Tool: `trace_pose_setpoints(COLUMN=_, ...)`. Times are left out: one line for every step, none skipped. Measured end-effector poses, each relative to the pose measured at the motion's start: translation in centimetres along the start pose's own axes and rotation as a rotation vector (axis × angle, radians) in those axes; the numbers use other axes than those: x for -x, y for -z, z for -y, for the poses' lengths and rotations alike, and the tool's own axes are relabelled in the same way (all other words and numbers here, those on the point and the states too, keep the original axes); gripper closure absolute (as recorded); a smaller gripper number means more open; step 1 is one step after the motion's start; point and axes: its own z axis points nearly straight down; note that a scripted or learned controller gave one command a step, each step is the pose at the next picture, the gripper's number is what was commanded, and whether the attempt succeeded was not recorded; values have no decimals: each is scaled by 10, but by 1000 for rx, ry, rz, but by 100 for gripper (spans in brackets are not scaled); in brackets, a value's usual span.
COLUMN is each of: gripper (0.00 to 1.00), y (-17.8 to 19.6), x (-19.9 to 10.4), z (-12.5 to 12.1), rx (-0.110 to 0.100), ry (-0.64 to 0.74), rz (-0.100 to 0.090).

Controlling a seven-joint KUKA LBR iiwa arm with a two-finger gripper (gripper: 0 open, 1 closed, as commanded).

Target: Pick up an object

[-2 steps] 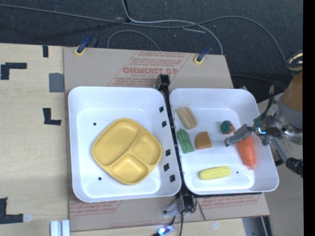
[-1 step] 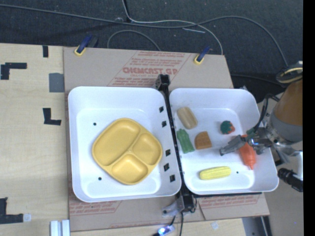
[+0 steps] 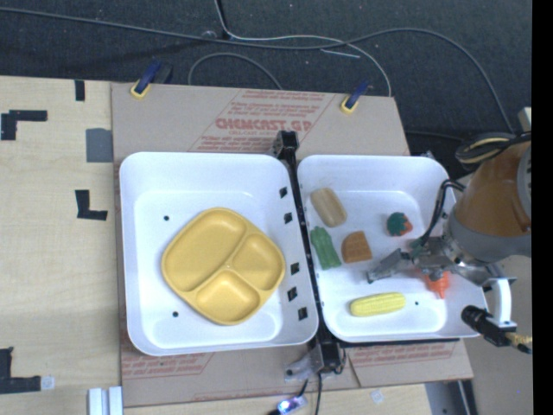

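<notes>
Two white bins are sitting side by side on a cardboard sheet point(image 3: 259, 119); red print on the sheet is reading roughly "CHEMCAST GP", the smaller lines too blurred to read. Two yellow-and-blue clips are pinning its far edge, at 11 and 1 o'clock.

The left bin point(image 3: 143, 232) is holding one item: a yellow divided plate point(image 3: 223, 264) with three compartments, lying tilted at centre, with open floor all round it.

The right bin point(image 3: 371, 173) is holding six items. One tan bread roll point(image 3: 328, 206) is lying at 10 o'clock, one green vegetable point(image 3: 325, 247) just below it beside the dividing wall, one brown block point(image 3: 356, 247) near centre, one yellow corn cob point(image 3: 377, 304) at 6 o'clock, one small green-and-red piece point(image 3: 398, 224) at 2 o'clock, one orange piece point(image 3: 439, 282) at 4 o'clock.

The gripper point(image 3: 380, 272) is reaching in from 3 o'clock, its tip hovering above the corn cob and right of the brown block; whether the jaws are released or clenched cannot be told. Open floor is showing along the far wall.
</notes>
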Motion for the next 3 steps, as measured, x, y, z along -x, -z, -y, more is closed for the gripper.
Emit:
trace_pose_setpoints(gripper=100, y=12, x=0, z=0, rx=2, ry=0, rz=1)
trace_pose_setpoints(gripper=100, y=55, x=3, z=-2, rx=9, ry=-1, rz=5)
trace_pose_setpoints(gripper=100, y=100, x=8, z=2, rx=10, ry=-1, rz=5)
